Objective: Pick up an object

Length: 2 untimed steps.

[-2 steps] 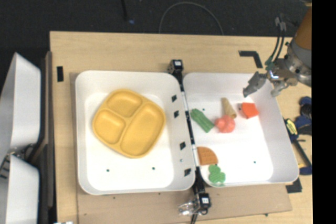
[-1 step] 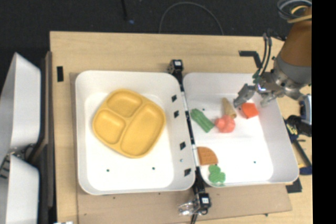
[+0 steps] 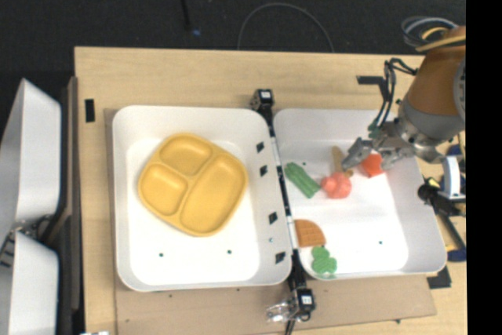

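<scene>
Green leafy piece (image 3: 322,262) and orange wedge (image 3: 309,232) lie at right bin's (image 3: 392,255) near edge. Gripper (image 3: 369,158) low over far side, jaws apparently pinching red-orange block (image 3: 372,165). Grasp stage, likely; next calls for straight lift. Pink ball (image 3: 338,185) just beside, green bar (image 3: 301,179) near.

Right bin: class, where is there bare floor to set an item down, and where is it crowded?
Bare floor lies along the right bin's near right part, beyond the orange piece and green toy. The middle is crowded: green block, pink ball, gripper.
</scene>
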Available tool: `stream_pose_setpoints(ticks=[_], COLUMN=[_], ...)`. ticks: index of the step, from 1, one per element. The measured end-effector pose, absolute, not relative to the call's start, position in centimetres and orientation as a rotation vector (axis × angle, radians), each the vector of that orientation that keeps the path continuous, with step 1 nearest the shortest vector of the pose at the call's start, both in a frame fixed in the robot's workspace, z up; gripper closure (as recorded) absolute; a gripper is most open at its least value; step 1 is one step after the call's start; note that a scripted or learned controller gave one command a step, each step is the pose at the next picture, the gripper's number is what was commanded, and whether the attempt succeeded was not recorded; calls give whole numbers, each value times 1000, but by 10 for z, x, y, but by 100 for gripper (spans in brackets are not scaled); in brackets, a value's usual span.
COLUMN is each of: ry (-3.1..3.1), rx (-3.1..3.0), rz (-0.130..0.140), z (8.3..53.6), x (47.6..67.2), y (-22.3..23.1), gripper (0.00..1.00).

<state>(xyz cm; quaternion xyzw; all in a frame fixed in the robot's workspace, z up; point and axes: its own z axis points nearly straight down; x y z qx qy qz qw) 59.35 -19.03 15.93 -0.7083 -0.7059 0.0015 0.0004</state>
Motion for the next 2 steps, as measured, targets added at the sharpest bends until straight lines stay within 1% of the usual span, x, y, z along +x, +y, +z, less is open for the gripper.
stream_pose_setpoints(ticks=[1, 2], ry=[-2215, -2217], rx=[-2227, -2234], rz=[4, -3], z=[107, 122], x=[593, 595], y=[-191, -192], gripper=[0, 100])
